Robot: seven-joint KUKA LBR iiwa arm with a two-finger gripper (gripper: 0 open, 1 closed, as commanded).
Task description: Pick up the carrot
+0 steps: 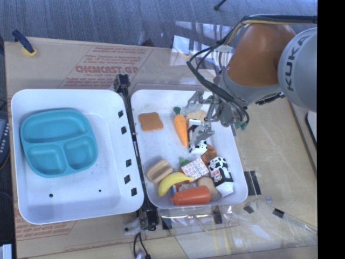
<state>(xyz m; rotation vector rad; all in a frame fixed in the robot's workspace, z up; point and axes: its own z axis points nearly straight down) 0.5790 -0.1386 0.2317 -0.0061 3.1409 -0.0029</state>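
Now | carrot [181,129] lies in right bin [161,99], upper middle, tip toward the near side, toast [151,121] to its left | gripper [202,127] just right of carrot, low over bin | fingers: cannot tell
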